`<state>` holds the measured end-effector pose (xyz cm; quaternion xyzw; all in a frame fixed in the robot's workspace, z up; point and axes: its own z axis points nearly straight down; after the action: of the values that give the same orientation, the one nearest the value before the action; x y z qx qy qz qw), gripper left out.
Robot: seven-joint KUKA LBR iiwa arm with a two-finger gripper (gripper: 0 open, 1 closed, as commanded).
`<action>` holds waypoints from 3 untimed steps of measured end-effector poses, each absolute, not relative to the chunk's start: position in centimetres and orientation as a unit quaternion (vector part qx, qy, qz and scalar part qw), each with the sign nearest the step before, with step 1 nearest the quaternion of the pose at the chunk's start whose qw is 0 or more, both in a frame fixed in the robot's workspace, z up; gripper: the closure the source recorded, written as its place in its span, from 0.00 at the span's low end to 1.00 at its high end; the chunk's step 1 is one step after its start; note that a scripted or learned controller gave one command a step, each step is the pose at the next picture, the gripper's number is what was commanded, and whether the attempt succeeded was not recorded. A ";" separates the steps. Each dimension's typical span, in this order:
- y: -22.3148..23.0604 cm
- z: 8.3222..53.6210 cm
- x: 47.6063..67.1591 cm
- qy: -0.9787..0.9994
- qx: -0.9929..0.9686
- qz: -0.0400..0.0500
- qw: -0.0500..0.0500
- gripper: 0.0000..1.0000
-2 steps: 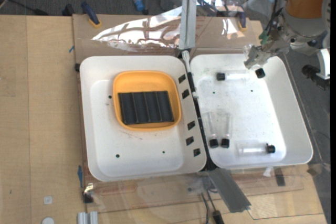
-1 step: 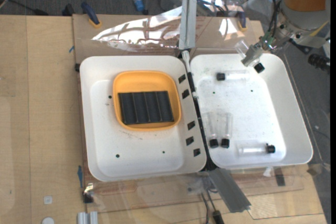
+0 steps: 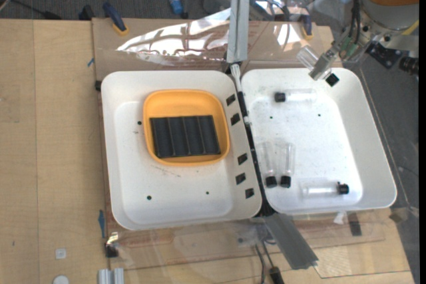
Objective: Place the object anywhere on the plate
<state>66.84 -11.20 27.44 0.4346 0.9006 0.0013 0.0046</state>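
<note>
Camera view: the gripper (image 3: 322, 67) holds a clear plastic tube with a black cap (image 3: 325, 72) over the right white bin (image 3: 373, 143), well apart from the orange plate (image 3: 154, 103) in the left white bin (image 3: 120, 163)

Orange plate (image 3: 154, 105), ribbed black block (image 3: 185, 136)

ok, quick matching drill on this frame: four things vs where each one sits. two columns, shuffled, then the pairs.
Things:
1. orange plate
2. black ridged block
3. clear tubes with black caps
4. gripper

Places:
A. near the back edge of the right bin
B. lying in the right bin
C. on the plate
D. in the left bin

Pairs: 1-D, 2-C, 3-B, 4-A
</note>
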 end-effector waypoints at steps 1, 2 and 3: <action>-13.1 31.4 66.1 0.955 0.296 0.001 0.005 1.00; -21.7 41.1 65.5 0.973 0.231 0.000 0.006 1.00; -22.3 43.9 65.0 0.999 0.038 -0.001 0.007 1.00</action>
<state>64.97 -22.27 43.87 0.0379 0.9993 -0.0011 0.0069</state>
